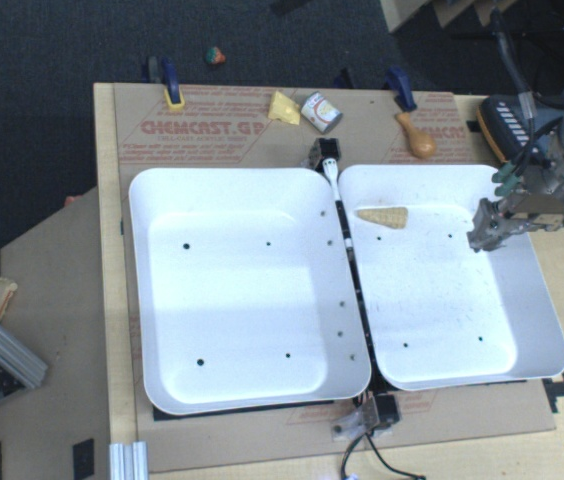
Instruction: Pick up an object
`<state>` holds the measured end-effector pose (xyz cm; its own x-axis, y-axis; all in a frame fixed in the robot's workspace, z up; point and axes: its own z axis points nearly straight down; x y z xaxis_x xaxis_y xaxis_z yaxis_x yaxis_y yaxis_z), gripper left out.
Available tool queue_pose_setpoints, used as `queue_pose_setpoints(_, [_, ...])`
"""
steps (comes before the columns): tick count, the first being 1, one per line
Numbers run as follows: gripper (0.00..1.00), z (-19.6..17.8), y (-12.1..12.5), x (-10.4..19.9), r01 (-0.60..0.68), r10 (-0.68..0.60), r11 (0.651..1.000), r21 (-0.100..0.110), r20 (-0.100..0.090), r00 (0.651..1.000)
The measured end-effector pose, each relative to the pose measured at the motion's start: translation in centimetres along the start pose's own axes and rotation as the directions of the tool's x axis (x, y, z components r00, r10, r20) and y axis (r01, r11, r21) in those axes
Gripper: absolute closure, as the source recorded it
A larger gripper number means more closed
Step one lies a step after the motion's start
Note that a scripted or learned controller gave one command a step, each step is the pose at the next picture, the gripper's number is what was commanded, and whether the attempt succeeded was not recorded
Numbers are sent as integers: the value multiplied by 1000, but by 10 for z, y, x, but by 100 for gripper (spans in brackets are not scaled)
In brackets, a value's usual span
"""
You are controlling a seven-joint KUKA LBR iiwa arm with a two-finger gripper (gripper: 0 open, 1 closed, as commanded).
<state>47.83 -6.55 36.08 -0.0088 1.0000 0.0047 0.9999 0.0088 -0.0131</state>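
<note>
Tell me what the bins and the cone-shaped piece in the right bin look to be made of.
Left bin and right bin: likely thin moulded plastic, white and smooth, with rounded corners and a soft sheen. Cone-shaped piece: tan and matt, possibly plastic toy food or foam; too small to tell.

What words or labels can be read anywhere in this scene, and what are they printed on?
"CHEMCAST G P": red print on the brown board under the bins, along its far left edge; the last letters are uncertain.
A second run of the same red print on the board's far right: too blurred to read.
The small white box on the board carries markings, too small to read.
The dark keypad-like device at the right: nothing legible.
</note>
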Motion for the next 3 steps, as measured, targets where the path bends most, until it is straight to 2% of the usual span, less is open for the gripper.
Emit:
queue_pose_setpoints(1, [100,-184,-1,3,-7,7,999,-36,7,1000])
queue_pose_setpoints(2, [100,60,38,5,-10,10,1000,4,3,1000])
queue_pose_setpoints(3, [100,-102,17,43,-3,4,999,-34,4,1000])
